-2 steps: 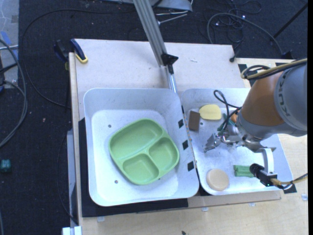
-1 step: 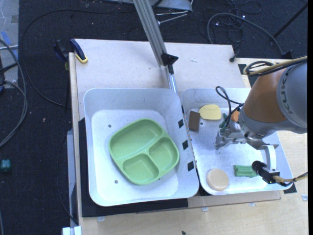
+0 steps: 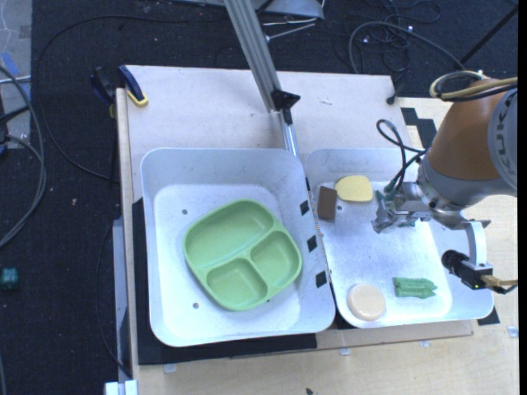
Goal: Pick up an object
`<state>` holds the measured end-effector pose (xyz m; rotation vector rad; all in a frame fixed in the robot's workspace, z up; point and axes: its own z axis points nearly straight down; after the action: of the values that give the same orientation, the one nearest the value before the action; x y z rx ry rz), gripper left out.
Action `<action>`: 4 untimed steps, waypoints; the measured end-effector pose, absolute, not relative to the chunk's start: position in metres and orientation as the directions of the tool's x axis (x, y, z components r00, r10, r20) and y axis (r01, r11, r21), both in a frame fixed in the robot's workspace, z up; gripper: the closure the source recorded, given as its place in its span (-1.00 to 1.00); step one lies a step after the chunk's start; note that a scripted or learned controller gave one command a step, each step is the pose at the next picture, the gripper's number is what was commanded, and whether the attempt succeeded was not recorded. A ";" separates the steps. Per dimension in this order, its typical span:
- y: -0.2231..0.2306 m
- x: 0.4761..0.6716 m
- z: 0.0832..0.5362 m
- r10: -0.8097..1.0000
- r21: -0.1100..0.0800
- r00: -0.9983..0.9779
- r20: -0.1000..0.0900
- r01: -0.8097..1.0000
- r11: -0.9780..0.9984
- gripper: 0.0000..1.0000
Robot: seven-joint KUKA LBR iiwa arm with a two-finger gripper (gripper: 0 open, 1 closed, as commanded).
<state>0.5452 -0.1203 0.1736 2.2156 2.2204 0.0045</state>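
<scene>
The right bin (image 3: pixel 362 249) holds a yellow rounded piece (image 3: pixel 354 188) at its back, with a brown block (image 3: pixel 327 203) just left of it. A cream round disc (image 3: pixel 366 301) lies near the front edge and a green ridged object (image 3: pixel 413 287) sits to its right. My gripper (image 3: pixel 389 220) hangs over the bin's middle right, a little right of and in front of the yellow piece, with nothing seen between its fingers. The arm's orange band (image 3: pixel 465 134) rises above it.
The left bin (image 3: pixel 165 179) carries a green divided plate (image 3: pixel 241 253). A slanted metal post (image 3: pixel 255 44) stands behind the bins. Black clips (image 3: pixel 315 245) mark the seam between the bins. A black part (image 3: pixel 463 268) of the arm overhangs the right bin's right rim.
</scene>
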 end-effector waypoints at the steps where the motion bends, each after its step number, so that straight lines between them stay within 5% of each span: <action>1: -0.118 0.541 0.218 1.000 0.005 -0.002 -0.001 1.000 0.002 1.00; 2: -0.114 0.542 0.281 1.000 0.006 -0.003 -0.002 1.000 0.003 1.00; 4: -0.016 0.521 0.257 1.000 -0.002 -0.006 0.001 1.000 0.006 1.00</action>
<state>0.5212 -0.0159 0.2574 2.2158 2.2295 -0.0017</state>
